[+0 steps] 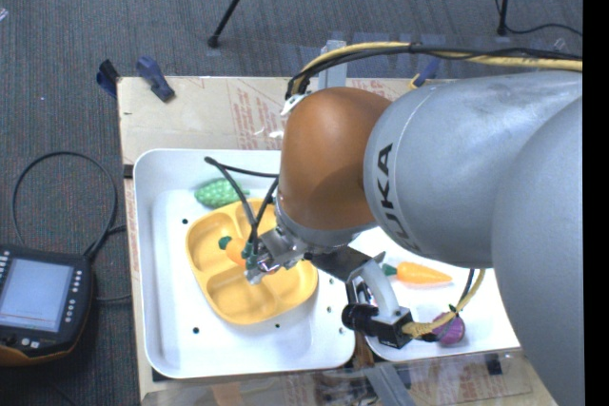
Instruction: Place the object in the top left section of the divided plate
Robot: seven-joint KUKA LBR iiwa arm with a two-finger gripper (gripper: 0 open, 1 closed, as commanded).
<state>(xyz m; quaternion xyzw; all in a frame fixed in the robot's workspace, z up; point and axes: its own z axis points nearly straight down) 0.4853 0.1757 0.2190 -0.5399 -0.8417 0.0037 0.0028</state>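
A yellow divided plate (238, 299) lies in the left white bin (166, 299). My gripper (257, 263) hangs low over the middle of the plate, at the ridge between its sections. The big grey arm and its orange band hide the plate's right side. A small dark green piece (225, 242) sits in the plate's top left section, just left of the gripper, with a bit of orange beside it. A light green bumpy object (217, 193) lies on the bin floor just beyond the plate's far left rim.
In the right bin (495, 338) lie an orange carrot (424, 275) and a purple object (453, 330). Blue clamps (152, 77) grip the bench's far left corner. A teach pendant (38, 299) rests on the floor at the left.
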